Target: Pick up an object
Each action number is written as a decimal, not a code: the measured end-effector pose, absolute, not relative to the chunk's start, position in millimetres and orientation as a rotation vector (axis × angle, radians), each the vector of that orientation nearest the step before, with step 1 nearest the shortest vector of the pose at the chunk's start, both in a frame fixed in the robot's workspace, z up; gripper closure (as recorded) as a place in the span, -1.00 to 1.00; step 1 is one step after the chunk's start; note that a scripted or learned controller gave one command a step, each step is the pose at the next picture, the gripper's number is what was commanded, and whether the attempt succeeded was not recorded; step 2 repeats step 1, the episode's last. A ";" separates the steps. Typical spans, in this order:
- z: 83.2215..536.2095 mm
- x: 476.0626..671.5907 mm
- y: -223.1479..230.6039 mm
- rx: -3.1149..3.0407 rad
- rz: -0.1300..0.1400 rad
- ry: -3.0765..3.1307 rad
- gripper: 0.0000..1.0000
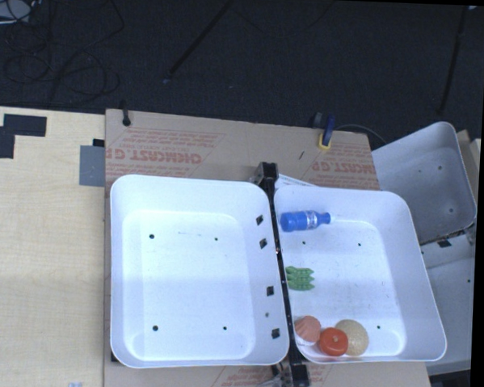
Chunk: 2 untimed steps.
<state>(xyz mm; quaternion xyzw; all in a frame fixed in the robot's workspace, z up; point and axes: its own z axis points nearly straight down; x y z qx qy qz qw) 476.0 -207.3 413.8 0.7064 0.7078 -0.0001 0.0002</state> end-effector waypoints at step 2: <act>393.8 476.1 -206.2 2.224 -0.003 2.222 1.00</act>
